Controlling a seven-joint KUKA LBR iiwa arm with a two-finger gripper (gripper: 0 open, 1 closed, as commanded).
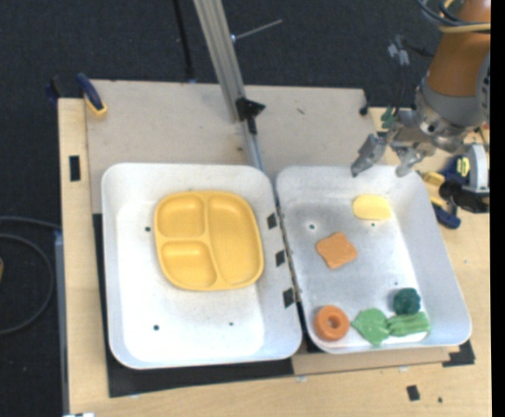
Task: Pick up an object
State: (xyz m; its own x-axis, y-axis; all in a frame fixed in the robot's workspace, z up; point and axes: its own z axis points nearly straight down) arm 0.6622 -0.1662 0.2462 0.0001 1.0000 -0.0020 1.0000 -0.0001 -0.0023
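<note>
My gripper (384,161) hangs over the far edge of the right bin (435,233), fingers spread open with nothing between them. Just below it lies a pale yellow oval piece (372,207). An orange square piece (336,250) sits near the bin's middle. Along the near edge lie an orange ring (331,322), a light green piece (371,326) beside another green piece (408,324), and a dark green round piece (406,301).
The left bin (130,320) holds a yellow divided plate (209,239). A metal post (222,50) rises from the bench behind the bins. Cables and clamps crowd the right edge near the arm (456,59).
</note>
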